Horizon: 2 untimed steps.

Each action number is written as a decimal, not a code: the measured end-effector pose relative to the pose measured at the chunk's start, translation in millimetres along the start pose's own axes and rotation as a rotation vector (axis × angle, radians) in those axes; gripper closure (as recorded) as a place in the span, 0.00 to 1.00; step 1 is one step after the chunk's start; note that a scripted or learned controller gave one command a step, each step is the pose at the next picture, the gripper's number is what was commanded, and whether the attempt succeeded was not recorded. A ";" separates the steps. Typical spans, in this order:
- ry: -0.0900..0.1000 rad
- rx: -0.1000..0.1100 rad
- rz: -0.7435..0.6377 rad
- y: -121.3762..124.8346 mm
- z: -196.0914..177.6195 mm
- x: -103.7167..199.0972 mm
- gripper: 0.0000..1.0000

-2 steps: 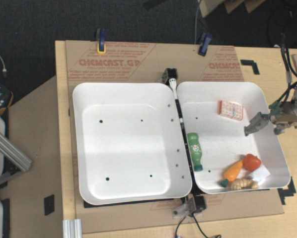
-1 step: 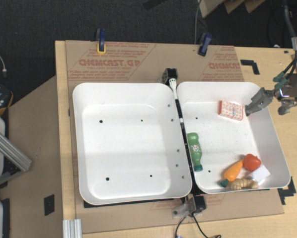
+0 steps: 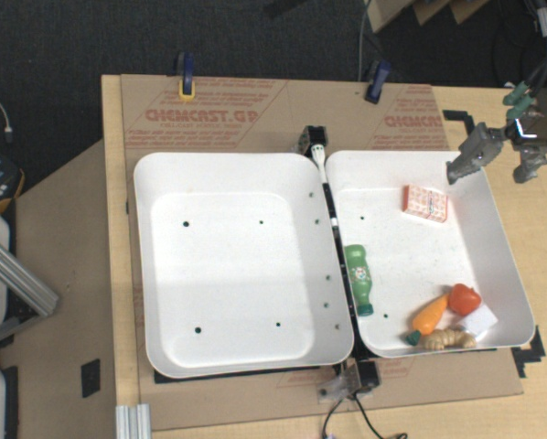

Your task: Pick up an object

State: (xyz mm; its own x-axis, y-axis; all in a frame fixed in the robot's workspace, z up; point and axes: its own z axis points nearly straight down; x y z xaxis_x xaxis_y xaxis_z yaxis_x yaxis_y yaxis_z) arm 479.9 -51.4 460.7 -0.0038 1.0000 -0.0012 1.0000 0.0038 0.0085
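So far nothing has been lifted, as best the camera view shows: every object lies on the floor of the right bin (image 3: 507,245), so the whole pick is left to do. Nearest the camera, along that bin's front edge, sit a knobbly beige piece (image 3: 447,340), an orange carrot-shaped toy (image 3: 428,316) touching it, a red tomato-like toy (image 3: 465,298) just beside the carrot, and a small white card (image 3: 480,319) under or against the tomato. Further back, a green bottle (image 3: 358,280) lies on its side against the wall shared by the 2 bins. Beyond it, toward the far side, a small red-and-white patterned box (image 3: 425,203) lies flat and apart from the rest. The left bin (image 3: 155,245) holds no object. Farthest off, the gripper (image 3: 498,154) hangs above the right bin's far right corner, well apart from all 6 things, its grey fingers spread and slanting downward with nothing between them. The arm reaches in from the right edge, raised rather than lowered, so I judge an approach is not yet committed to any target.
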 end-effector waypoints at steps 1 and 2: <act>0.003 -0.002 -0.004 0.8 -78.7 87.6 0.00; 0.001 0.008 0.003 0.4 -74.4 96.0 0.00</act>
State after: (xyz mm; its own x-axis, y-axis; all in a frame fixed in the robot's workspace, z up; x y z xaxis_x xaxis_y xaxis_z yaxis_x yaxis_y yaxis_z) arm 479.4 44.6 535.1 -0.0008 1.0000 -0.0002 1.0000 0.0008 0.0008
